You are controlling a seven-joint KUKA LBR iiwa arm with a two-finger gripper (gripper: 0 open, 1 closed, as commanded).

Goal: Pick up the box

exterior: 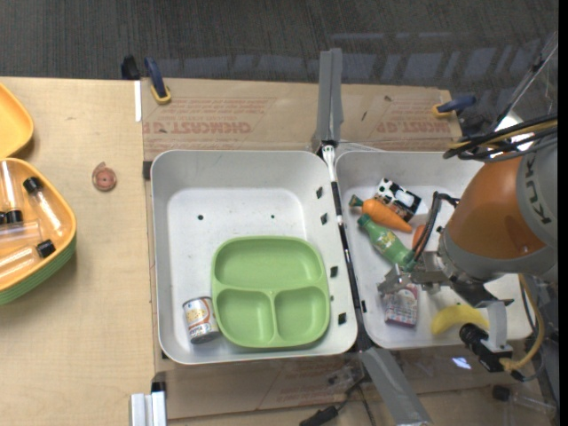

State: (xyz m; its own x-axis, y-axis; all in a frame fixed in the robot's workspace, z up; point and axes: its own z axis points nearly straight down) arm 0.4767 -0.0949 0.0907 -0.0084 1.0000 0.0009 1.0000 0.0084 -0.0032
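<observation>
Hovered low in the right-hand shallow white bin (373, 334), metal two-finger gripper (404, 279) poised directly above the small pink-and-white printed box (401, 308); finger spread impossible to tell; crowded by the green plastic bottle (386, 240) and yellow banana (457, 318); likely to snag the bottle or nudge the box aside.

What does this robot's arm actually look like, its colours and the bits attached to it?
The arm is bulky and rounded, with a broad orange band and grey casing bearing dark letters on its side. Thin black and yellow cables run along it above the band. At its end sits a small metal gripper, silver-grey with dark parts.
</observation>
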